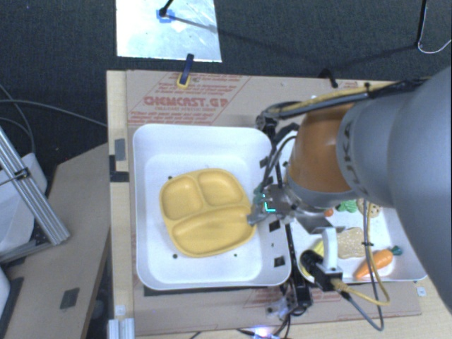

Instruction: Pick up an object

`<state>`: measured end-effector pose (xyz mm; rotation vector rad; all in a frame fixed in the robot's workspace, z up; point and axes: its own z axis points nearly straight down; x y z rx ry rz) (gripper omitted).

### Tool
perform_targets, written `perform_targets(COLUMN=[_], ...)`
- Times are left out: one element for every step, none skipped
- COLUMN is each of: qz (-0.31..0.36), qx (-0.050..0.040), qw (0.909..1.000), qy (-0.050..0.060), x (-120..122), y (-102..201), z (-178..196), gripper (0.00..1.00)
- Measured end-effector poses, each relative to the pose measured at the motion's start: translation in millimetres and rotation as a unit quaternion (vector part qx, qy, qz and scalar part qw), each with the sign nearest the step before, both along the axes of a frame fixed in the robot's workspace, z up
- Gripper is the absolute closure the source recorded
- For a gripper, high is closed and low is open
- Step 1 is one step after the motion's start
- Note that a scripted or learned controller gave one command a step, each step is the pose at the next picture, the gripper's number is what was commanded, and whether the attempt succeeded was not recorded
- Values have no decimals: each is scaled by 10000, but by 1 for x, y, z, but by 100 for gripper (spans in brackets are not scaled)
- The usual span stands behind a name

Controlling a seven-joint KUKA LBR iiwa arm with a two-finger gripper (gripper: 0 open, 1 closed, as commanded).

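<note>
Landmark: yellow divided plate [205, 212]. Lies flat, three compartments facing up, and rests on the floor of the left white bin [150, 189], nearer that bin's right wall than its left.

Gripper [265, 207]: sits at the plate's right rim, over the point where the upper right compartment meets the large lower one. Looks to be touching the rim or just above it; cannot tell which. Grip state too hidden by cables and wrist to tell; nothing visibly held.

Grey arm [399, 140] with orange band [319, 154]: comes in from the right of the plate and covers much of the right white bin [406, 277].

Right of the plate, beyond the gripper, in that second bin: a toy carrot [379, 260], a bread slice [350, 242] just left of the carrot, and something green [347, 207] above the bread, partly hidden by the arm.

Above the plate, past the bin's far wall: a brown cardboard sheet [191, 99] with red print. Further above: a shiny silver sheet [168, 18] on dark carpet.
</note>
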<state>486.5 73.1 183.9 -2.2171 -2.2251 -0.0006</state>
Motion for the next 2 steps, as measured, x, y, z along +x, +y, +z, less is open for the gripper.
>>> perform_targets(qz=[39,5], qx=[4,21], qw=[10000,10000], qy=[-31,-39], x=[5,8], y=[101,97], z=[-103,-86], gripper=[0,100])
